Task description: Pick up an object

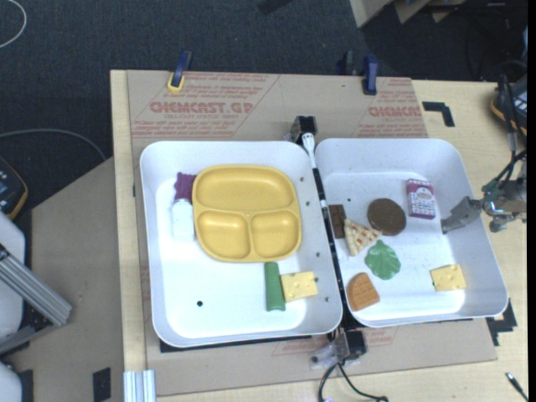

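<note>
The right bin (474, 249) holds a pink carton (420, 198), a round brown cookie (386, 215), a dark chocolate bar (337, 220), a tan waffle-like wedge (360, 236), a green leaf (383, 260), an orange cracker (363, 291) and a yellow cheese piece (448, 277). My gripper (462, 213) sits low at that bin's right rim, just right of the pink carton and apart from it. Nothing is seen in its grasp.
The left bin (159, 249) carries a yellow divided plate (247, 212), a white bottle with a purple top (182, 206), a green stick (273, 286) and a second yellow cheese piece (299, 286). Clamps and cables lie around the bench edges.
</note>
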Tool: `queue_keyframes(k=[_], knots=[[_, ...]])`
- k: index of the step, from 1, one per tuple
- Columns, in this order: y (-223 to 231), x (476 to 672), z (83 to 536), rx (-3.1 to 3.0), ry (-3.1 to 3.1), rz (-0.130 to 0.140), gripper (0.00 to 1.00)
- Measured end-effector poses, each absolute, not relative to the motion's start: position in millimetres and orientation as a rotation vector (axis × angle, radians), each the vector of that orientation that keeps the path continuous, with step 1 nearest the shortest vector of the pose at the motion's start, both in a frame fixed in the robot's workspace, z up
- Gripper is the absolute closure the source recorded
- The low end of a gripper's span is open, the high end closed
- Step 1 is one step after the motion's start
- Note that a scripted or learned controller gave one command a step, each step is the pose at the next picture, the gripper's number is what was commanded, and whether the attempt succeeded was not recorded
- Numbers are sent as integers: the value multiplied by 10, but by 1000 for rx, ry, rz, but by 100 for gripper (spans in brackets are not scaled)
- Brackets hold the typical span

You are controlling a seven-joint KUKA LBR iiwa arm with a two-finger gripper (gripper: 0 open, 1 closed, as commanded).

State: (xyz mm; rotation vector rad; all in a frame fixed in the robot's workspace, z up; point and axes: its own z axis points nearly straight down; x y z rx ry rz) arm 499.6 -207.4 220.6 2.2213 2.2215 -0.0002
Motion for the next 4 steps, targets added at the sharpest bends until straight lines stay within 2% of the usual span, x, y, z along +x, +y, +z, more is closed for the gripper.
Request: queue_keyframes(k=[2, 3, 4], knots=[[-2038, 5022, 947, 2227, 2227, -4, 0], [-2029, 5019, 838, 2225, 2225, -2, 0], [-2035, 5024, 950, 2223, 2221, 0, 100]])
